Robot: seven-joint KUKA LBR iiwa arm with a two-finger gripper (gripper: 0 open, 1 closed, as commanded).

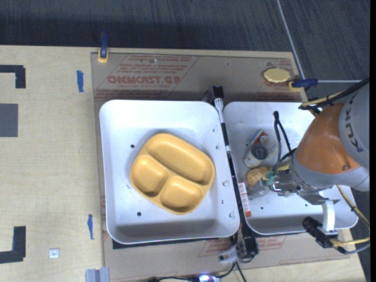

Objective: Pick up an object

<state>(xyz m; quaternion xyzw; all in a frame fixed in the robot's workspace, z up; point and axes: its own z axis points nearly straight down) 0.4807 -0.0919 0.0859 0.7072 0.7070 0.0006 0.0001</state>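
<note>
Nearest the camera, the left bin [111, 157] holds a yellow moulded tray [171, 172], its three humps up, covering most of the floor. Right of it on the table [47, 157], the right bin [294, 222] holds a small white can [260, 148] toward its far left and a tan lump [257, 175] just near of the can. The grey arm [326, 145] with its orange band leans low over that bin, its gripper [271, 181] just beside the lump's right side; whether the fingers are spread or pinching anything cannot be told
</note>
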